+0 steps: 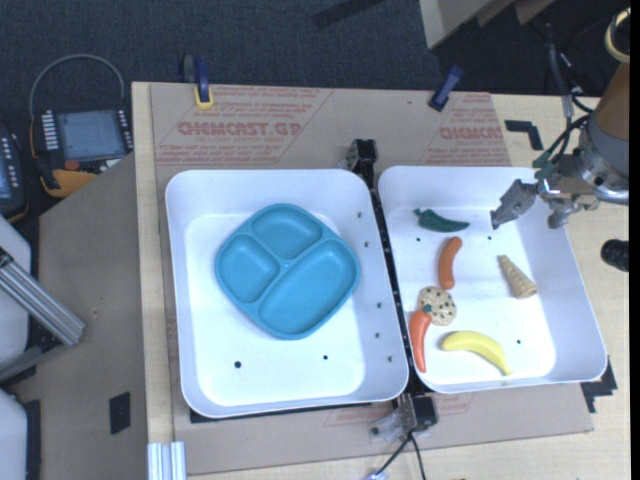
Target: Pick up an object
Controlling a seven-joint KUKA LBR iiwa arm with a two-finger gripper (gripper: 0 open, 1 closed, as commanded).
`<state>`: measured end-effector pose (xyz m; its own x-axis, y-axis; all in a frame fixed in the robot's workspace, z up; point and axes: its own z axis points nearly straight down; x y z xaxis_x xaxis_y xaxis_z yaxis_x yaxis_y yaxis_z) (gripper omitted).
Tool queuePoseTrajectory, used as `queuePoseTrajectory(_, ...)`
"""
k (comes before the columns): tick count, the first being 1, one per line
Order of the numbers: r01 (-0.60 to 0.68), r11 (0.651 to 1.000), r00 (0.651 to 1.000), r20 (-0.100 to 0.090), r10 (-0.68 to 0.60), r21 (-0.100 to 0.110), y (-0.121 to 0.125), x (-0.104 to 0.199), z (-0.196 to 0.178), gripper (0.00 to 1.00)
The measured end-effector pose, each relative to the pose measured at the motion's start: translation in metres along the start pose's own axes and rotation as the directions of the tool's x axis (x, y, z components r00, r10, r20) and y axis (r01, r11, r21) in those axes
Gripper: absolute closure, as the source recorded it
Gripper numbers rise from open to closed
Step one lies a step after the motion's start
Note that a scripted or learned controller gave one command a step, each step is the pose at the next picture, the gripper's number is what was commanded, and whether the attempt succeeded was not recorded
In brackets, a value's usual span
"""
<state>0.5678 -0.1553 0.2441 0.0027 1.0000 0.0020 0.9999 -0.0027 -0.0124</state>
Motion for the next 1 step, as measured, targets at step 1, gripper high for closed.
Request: queuePoseTrajectory(1, 0.003, 1.0, 1.0, 0.002, -0.003, -0.013, 0.0024, 0.0004, -0.007, 0.0)
